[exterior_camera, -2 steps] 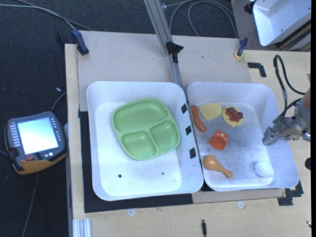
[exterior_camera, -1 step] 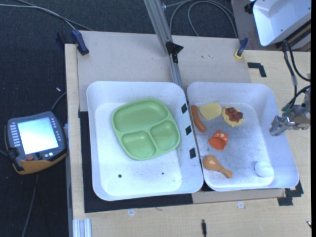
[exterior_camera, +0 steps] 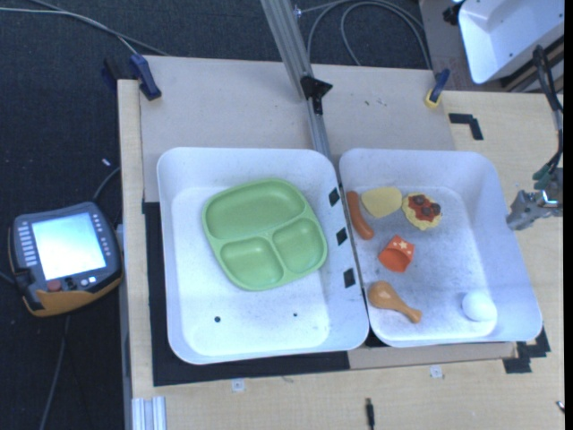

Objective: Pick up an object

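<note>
- Objects for picking are gathered in the right-hand white bin (exterior_camera: 501,240), in the right half of the frame: a reddish-brown toy sausage (exterior_camera: 360,215) along the bin's left wall, a pale yellow rounded piece (exterior_camera: 382,202) just beside it, and a small yellow piece with a red and dark topping (exterior_camera: 423,211) to the right of that.
- Lower in the same bin a small orange cup-like item (exterior_camera: 396,254) is seen near the middle, a tan toy drumstick (exterior_camera: 394,300) below it, and a white ball-like object (exterior_camera: 478,307) in the lower right corner, well apart from the rest.
- The left-hand white bin (exterior_camera: 179,231) carries a pale green three-compartment plastic plate (exterior_camera: 264,233), lying flat in its upper middle.
- Both bins rest side by side on the light wooden table (exterior_camera: 224,106).
- At the right edge of the frame, beyond the right bin's outer wall, a small grey metallic part is visible, taken to be the end effector (exterior_camera: 534,206); whether it is apart or together cannot be told, and nothing is seen held in it.
- The step in hand is judged to be the approach: no object has been lifted yet and the arm is well apart from all of them.
- For the next move, travel leftward over the bin wall is called for, followed by a descent onto one isolated target; the white ball-like object or the orange item would offer clear space around the grasp.
</note>
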Robot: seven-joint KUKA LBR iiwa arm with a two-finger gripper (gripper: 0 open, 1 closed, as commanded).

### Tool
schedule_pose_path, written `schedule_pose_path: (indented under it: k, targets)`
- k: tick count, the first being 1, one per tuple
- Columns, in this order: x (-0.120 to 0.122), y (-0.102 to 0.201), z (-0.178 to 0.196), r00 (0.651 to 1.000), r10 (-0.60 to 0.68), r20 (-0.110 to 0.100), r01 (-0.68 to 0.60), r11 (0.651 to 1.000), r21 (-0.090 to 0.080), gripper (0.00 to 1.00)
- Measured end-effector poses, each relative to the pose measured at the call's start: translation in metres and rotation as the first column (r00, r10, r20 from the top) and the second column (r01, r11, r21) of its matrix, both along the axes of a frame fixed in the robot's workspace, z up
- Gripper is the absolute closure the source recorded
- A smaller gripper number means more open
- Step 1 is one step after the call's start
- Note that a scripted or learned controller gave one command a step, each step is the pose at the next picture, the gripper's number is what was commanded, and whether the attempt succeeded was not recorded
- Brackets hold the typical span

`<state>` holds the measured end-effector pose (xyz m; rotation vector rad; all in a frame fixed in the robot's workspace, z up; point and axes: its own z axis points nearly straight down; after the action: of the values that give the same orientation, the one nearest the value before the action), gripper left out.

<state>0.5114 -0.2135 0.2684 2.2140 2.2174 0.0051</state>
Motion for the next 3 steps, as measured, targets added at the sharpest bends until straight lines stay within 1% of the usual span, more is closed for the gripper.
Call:
schedule_pose_path:
  k: [1, 2, 3]
  targets:
    - [0.004, 0.048, -0.011, 1.0, 0.004, -0.01, -0.004, 1.0, 0.006, 1.0]
    - [0.01, 0.095, -0.023, 1.0, 0.003, -0.011, -0.002, 1.0, 0.006, 1.0]
    - [0.024, 0.148, -0.036, 1.0, 0.004, -0.012, -0.004, 1.0, 0.006, 1.0]
